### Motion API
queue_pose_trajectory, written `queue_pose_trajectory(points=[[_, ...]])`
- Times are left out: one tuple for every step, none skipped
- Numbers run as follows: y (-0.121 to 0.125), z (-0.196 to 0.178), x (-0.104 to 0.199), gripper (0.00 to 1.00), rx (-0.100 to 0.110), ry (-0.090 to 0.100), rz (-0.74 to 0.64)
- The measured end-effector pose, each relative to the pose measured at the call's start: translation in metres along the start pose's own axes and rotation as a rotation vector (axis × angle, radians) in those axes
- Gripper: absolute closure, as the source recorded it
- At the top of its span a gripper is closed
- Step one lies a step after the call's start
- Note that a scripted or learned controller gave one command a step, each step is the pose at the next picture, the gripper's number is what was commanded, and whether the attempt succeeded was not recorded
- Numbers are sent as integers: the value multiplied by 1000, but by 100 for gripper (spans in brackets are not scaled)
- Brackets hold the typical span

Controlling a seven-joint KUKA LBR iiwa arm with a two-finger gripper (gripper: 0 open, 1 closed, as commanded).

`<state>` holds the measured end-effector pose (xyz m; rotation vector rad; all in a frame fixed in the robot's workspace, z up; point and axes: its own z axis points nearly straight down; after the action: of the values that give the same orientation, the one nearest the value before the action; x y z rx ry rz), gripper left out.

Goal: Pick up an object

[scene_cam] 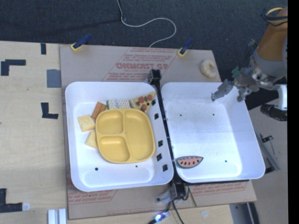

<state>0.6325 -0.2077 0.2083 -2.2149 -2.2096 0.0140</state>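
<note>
Hand [229,91] up at the far right corner of the right bin [243,139], fingers spread apart, nothing between them. Grey arm [271,45] with orange band reaching in from the right, above the bin's rim. Watermelon slice [189,161] lying flat on the right bin's floor, well below and left of the hand, near the front left corner, apart from the fingers. Left bin [74,125] well to the left of the hand, across the divider between the two bins. Yellow divided plate [125,135] sitting in the middle of that bin, with small food pieces [86,123] tucked along its left and top edges, some partly under the plate's rim. Pale ring-shaped item [209,68] on the surface just above and left of the hand, outside both bins. Thin cable [149,22] looping across the dark floor farther up.
</note>
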Motion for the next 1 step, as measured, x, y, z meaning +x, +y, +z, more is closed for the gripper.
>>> queue_pose_trajectory(points=[[3,-10,1,0,-14,-3,-4]])
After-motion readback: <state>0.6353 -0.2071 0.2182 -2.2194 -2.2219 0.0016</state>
